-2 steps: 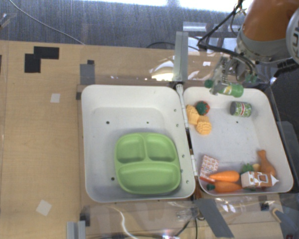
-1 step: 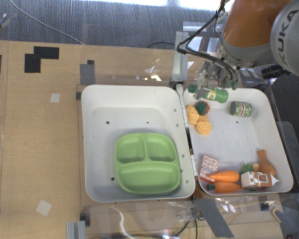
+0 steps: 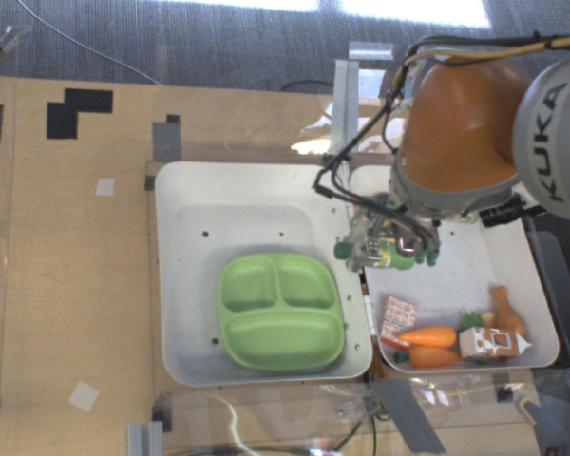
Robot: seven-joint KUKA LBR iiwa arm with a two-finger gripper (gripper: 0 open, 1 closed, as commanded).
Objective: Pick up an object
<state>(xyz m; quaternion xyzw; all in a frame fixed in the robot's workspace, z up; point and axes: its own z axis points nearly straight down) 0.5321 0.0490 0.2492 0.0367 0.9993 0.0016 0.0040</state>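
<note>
Our pincer (image 3: 388, 251) hangs over the right white plastic bin's (image 3: 541, 345) far-left corner; its spread we cannot tell. The orange plastic carrots (image 3: 427, 337) lie near-side, well apart; descending here risks closing on nothing.

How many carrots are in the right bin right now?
2. One carrot lies near the right bin's front edge; the other carrot lies just in front of it, touching it. The arm covers the bin's back part, so more could be hidden.
</note>
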